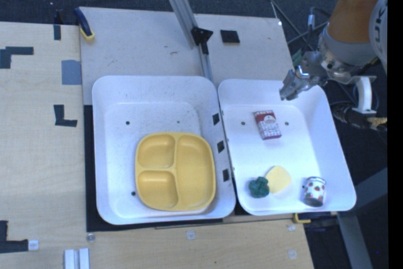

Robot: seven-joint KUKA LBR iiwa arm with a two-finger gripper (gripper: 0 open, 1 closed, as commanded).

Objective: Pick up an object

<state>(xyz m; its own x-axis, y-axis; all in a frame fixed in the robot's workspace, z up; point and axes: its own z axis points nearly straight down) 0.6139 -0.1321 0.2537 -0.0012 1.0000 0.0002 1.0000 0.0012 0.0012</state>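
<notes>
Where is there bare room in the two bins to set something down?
Left bin: free strip behind the yellow tray. Right bin: bare floor left of the red box and between it and the front cluster, where green lump, yellow piece and small jar crowd.

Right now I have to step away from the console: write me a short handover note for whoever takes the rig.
Gripper: above the top rim of the right bin, nothing seen between its fingers; open or shut cannot be told from this view.
Right bin: red and white packet near the middle, green lump and yellow piece touching at the front, small red and white cup-like thing in the front right corner.
Left bin: yellow divided plate lying flat.
Done: nothing picked up yet.
Left: choose an object, descend, grasp, lift. The packet lies nearest the gripper.
</notes>
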